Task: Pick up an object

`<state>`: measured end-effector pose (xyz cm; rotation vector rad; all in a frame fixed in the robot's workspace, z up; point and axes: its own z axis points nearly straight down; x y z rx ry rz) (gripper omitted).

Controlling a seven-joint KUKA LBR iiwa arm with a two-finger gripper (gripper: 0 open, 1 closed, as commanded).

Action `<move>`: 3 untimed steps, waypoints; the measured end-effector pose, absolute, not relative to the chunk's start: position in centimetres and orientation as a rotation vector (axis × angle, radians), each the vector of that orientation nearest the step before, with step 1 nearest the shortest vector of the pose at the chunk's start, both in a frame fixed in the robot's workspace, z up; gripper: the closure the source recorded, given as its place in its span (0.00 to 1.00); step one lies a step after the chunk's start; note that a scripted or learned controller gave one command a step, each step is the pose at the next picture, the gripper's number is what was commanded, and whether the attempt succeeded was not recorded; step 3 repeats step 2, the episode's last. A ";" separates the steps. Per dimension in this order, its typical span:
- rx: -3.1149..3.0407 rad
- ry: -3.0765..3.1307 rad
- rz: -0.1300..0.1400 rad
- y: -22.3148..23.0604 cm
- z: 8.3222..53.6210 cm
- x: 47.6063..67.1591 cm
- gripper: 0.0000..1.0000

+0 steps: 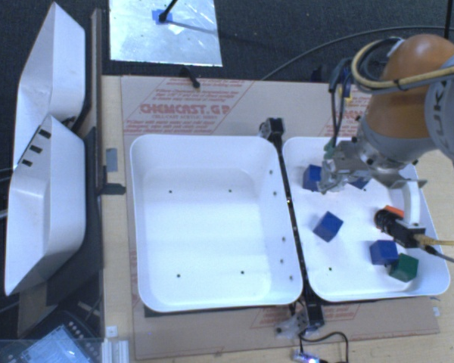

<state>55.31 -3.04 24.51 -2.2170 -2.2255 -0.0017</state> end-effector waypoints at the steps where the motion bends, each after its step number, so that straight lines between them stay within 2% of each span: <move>1: -2.216 -2.227 -0.003 2.1 25.1 54.9 1.00; 2: -2.215 -2.227 -0.002 7.7 25.1 54.2 1.00; 3: -2.215 -2.227 -0.002 7.7 25.1 54.2 1.00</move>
